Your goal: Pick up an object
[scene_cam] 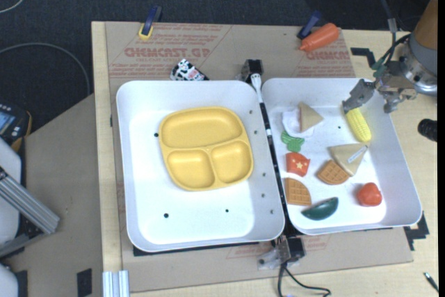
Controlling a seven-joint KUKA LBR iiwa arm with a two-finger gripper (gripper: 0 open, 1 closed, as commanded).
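The gripper [375, 95] hovers over the far right corner of the right bin [407, 170], its two fingers spread apart with nothing between them. The yellow corn cob [359, 124] lies just below it in the bin, near the left finger. A yellow divided plate [206, 147] sits in the left bin [139, 170].

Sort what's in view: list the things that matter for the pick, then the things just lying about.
For the pick: gripper; yellow plastic corn cob; red toy tomato; brown waffle piece; right white bin.

Lying about: yellow divided plate; orange clamp; left white bin.
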